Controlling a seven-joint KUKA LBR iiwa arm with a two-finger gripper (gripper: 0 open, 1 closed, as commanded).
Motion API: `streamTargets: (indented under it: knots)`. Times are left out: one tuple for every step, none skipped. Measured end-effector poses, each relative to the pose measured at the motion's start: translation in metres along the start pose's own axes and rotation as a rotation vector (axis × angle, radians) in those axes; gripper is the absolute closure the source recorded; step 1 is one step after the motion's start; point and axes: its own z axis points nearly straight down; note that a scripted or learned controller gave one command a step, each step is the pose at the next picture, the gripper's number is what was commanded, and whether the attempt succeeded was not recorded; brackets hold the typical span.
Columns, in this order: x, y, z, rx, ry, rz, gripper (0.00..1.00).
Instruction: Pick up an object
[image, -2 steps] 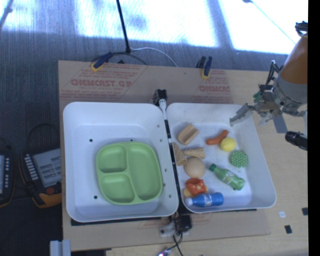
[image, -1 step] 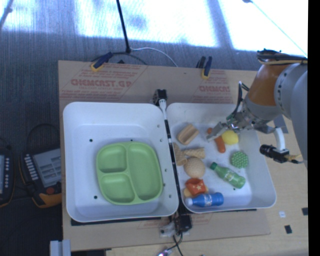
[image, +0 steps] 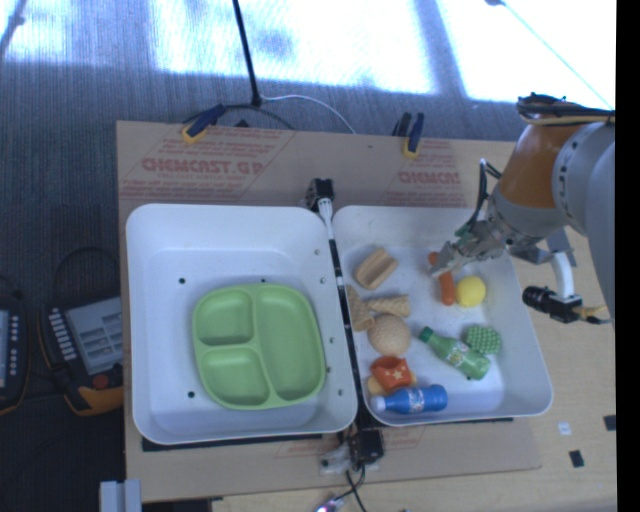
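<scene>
The right bin (image: 520, 390) holds several toy foods. My gripper (image: 447, 258) hangs low over its far right part, next to a small orange piece (image: 447, 289) and a yellow lemon (image: 471, 291). A bit of red-orange shows at the gripper's tip, and I cannot tell whether it is held. Further left lie a tan bun (image: 376, 267), a waffle piece (image: 386, 305) and a round tan ball (image: 390, 335). Toward the front are a green bottle (image: 455, 353), a green knobbly piece (image: 484, 340), a red-orange toy (image: 391, 374) and a blue bottle (image: 412, 401).
The left bin (image: 160, 260) holds a green divided plate (image: 258, 345). A black fitting (image: 321, 192) sits at the far end of the rim shared by the bins. Clamps (image: 409, 135) hold the cardboard base. Grey arm links with the orange band (image: 535, 165) stretch over the bench's right side.
</scene>
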Motion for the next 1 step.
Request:
streamTargets:
  knots:
    - [0.0686, -0.0213, -0.1246, -0.001, 0.001, 0.041, 1.00]
